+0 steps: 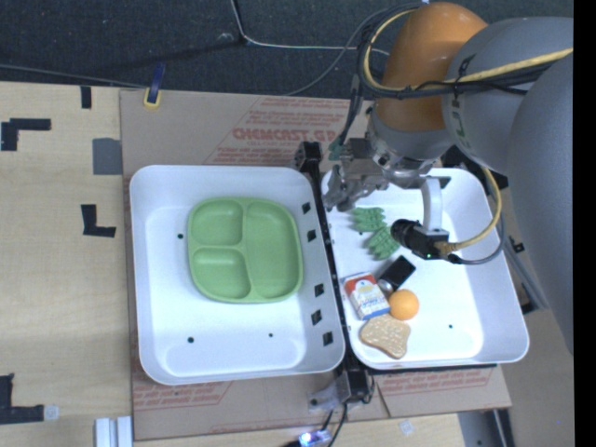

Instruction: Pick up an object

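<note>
My gripper (346, 190) hangs over the far left corner of the right bin (484, 343), close to the divider between the bins. Just below it lie two green leafy toy pieces (374, 230), apart from the gripper. Further toward the front are a small black block (399, 272), a small red and white carton (367, 296), an orange ball (403, 304) and a slice of toast (386, 337). Nothing is visibly held.
The left bin (158, 343) holds a green divided plate (246, 250). The arm's orange band and grey body (438, 59) cover the far side of the right bin. A black cable piece (424, 239) hangs from the wrist over that bin.
</note>
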Controlling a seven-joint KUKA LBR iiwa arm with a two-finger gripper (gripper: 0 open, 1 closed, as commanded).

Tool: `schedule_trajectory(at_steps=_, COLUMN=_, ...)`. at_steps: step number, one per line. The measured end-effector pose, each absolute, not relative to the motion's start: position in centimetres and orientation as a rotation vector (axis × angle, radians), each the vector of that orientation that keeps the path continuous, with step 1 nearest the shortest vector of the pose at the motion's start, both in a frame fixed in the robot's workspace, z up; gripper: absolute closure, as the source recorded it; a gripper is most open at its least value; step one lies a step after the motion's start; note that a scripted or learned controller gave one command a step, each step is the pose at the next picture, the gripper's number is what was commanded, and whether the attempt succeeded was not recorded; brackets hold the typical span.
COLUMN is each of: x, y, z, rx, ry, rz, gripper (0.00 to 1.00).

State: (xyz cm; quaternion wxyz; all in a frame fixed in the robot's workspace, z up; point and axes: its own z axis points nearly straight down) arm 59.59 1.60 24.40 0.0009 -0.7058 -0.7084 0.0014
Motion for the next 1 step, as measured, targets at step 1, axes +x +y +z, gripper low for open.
schedule_trajectory(at_steps=1, x=60.21, y=6.46, z=22.67, rx=-2.217, ry=-2.224, rz=0.004, gripper=1.00)
